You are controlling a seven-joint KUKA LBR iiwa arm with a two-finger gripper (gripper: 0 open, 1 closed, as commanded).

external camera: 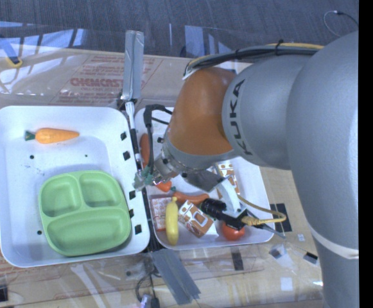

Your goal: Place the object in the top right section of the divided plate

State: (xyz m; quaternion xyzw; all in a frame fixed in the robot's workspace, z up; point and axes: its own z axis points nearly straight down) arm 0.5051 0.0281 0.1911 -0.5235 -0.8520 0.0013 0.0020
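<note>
Reaching into the right bin (263, 191), the arm (250, 120) is hiding its gripper; grip state cannot be told. The green plate (83, 212) is lying in the left bin (6, 172), below a carrot (56, 135).

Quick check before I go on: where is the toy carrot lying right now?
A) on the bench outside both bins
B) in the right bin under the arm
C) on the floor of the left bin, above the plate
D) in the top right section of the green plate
C: the carrot lies on the white floor of the left bin, apart from the green divided plate below it in the view.
</note>
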